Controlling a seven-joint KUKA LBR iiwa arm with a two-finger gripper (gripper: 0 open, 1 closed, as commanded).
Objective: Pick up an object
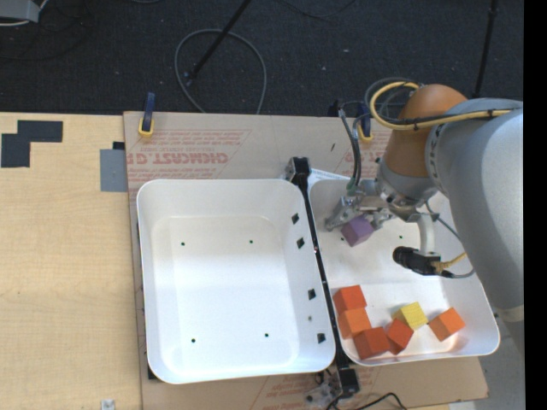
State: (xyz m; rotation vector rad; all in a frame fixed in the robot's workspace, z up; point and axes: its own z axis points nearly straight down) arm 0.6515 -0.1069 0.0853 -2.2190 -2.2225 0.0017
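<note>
Purple block [358, 230]: small matte cube, tilted, pinched between gripper [356, 221] fingers, over far part of right bin [479, 336]. Arm grey w/ orange band. Bins smooth white plastic, shallow, rounded corners, sitting on cardboard sheet [214, 148] on pale wood bench [60, 272]; dark carpet w/ cables beyond. Right bin near end: orange cubes [352, 310] clustered, one yellow cube [414, 315]. Left bin [149, 229] white.

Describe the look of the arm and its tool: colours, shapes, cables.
The arm is a thick, rounded grey body with an orange band above the wrist. A yellow cable loops beside the band, and thin dark cables run down toward the tool, a small metallic grey assembly. A black part hangs below the wrist.
</note>
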